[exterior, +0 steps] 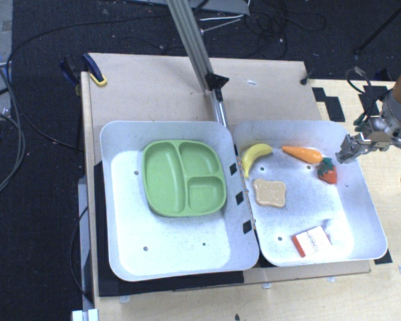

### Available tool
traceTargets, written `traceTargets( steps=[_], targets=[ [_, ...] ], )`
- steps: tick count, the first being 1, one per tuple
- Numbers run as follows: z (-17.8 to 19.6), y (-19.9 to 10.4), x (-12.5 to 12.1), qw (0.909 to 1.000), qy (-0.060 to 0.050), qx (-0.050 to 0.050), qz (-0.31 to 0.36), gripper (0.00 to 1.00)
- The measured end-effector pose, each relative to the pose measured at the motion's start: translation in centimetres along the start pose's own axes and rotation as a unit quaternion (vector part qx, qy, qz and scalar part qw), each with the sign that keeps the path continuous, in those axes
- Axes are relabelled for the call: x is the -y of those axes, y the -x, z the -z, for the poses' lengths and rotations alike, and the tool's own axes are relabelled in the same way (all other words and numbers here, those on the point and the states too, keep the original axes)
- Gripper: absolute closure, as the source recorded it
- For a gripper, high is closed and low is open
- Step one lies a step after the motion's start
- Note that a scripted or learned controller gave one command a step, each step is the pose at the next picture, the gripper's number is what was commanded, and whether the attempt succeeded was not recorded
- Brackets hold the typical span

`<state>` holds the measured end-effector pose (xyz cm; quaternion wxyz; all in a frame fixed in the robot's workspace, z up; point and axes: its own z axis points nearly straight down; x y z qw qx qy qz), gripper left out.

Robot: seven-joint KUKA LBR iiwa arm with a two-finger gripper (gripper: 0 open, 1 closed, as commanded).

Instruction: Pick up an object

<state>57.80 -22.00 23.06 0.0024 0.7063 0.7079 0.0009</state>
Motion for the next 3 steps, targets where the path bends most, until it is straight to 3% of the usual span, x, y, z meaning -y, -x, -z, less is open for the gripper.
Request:
traceTargets(
  steps=[3],
  targets=[
    [-2.1, -15.4, -1.9, 1.0000, -0.003, -0.002, 0.003, 1.00]
  ],
)
